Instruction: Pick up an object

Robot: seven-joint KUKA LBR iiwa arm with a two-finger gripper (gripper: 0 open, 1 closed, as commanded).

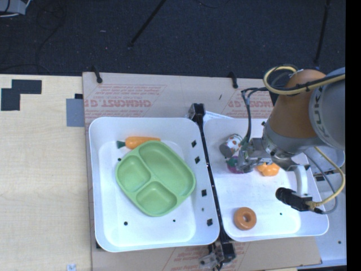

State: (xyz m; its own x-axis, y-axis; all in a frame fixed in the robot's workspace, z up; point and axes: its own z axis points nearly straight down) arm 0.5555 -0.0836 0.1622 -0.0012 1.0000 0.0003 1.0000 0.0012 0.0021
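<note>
My gripper [242, 156] is low in the right bin [282, 230], near its upper left part. It hangs over a small cluster: a white and green object [229, 145] at its left and a purple object [237, 167] just below it. A small orange piece [270, 170] lies just to the right of the gripper. Near the front of the same bin lies a brown donut [245, 218], well apart from the gripper. I cannot see anything held.
The left bin [107, 219] holds a green divided plate [155, 177] with an orange carrot [141, 141] at its upper edge. A black divider [206, 174] runs between the bins. The arm's orange band [299, 109] rises over the right bin's back right.
</note>
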